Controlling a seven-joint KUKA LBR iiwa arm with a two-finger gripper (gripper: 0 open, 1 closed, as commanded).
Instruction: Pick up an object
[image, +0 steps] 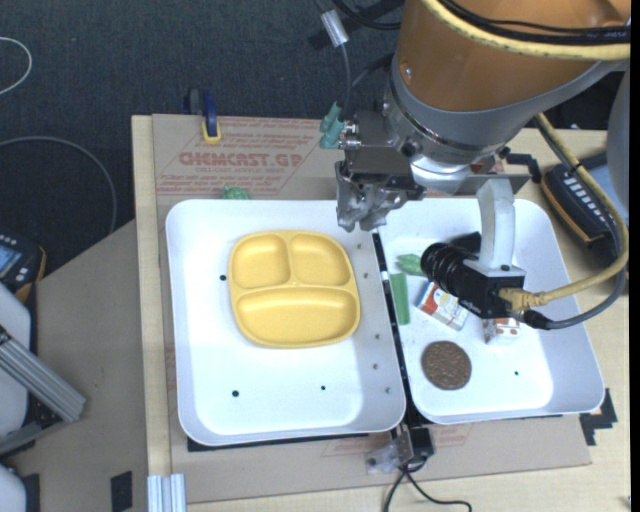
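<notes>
A yellow divided plate (293, 288) lies in the left bin (200, 330). The right bin (560, 370) holds a green stick (400, 297) along its left wall, a small green piece (410, 263), a red and white packet (441, 302), a brown round disc (446, 364) and a small white and red piece (506, 327). My gripper (360, 212) hangs over the back end of the divider between the two bins, just beyond the plate's far right corner. Nothing shows in its grasp. The wrist hides part of the right bin's back.
A cardboard sheet (250, 150) with red lettering lies behind the bins, with a blue and yellow clamp (209, 115) at its back edge. A small green bit (235, 193) rests just behind the left bin. A dark handset (580, 198) lies at the right.
</notes>
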